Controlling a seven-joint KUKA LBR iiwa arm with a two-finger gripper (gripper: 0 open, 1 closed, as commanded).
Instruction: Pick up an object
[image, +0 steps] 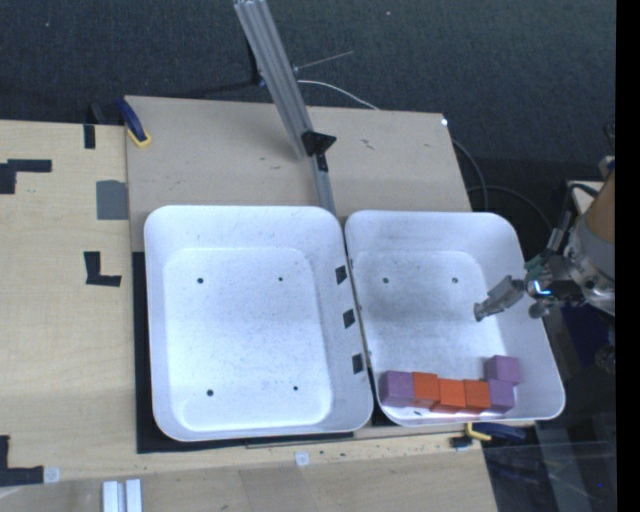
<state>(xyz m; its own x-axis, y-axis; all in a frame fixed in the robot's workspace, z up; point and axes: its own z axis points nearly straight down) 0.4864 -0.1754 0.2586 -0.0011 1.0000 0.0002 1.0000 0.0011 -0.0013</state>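
A row of small blocks lies along the front wall of the right bin (400, 235). It starts with a purple block (398, 386), continues with orange blocks (451, 392), and ends in two purple blocks (504, 371) at the right. My gripper (510, 308) hangs over the bin's right side, above and just behind the row's right end. Its fingers stand apart, one grey finger (494, 299) pointing left, with nothing between them.
The left bin (160, 300) sits beside the right one, with a few black clips (348, 318) on the shared rim. A slanted metal rail (285, 90) crosses the back of the bench. Yellow-and-blue clamps sit at the back left (135, 122) and front right (490, 432).
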